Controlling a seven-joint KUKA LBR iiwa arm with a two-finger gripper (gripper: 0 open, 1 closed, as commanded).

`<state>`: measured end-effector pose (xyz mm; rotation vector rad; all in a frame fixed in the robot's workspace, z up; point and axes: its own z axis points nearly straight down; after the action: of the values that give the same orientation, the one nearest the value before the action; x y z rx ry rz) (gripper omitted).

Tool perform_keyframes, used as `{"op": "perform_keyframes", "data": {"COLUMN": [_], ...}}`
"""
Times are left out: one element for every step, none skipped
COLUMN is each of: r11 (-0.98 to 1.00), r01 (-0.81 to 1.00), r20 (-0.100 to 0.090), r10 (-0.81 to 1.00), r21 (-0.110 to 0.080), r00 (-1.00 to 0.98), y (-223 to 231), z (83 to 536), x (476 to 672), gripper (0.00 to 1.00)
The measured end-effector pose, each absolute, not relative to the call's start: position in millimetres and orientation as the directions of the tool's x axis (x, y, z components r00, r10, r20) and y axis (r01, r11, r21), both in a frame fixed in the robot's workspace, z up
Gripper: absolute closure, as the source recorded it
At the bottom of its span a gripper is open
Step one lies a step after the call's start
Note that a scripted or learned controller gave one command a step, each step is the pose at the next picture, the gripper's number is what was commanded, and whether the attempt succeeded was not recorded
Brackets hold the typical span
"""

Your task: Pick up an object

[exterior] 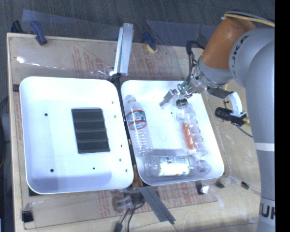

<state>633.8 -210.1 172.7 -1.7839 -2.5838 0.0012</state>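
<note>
In the camera view, the gripper [176, 98] is hanging over the upper part of the right bin [154, 88], fingers spread wide with nothing between them; just below it a clear bottle with orange contents [190, 129] is lying along the bin's right side; a labelled water bottle [137, 124] is lying along the left wall; a third bottle [176, 166] is lying across the bottom edge; a dark ridged block [90, 130] is sitting in the left bin [38, 100].

Three clear plastic bottles [138, 124] lie glossy in a smooth white plastic bin [150, 88]; the left bin's black pad [90, 130] looks matt.
</note>
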Motion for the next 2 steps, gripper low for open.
{"op": "perform_keyframes", "data": {"r11": [0.385, 0.429], "r01": [0.923, 0.903], "r20": [0.0, 0.001], "r10": [0.923, 0.903], "r21": [-0.001, -0.001], "r00": [-0.385, -0.429], "y": [-209.5, -208.7], "z": [178.3, 165.2], "x": [587.9, 573.9], "gripper": [0.0, 0.0]}}
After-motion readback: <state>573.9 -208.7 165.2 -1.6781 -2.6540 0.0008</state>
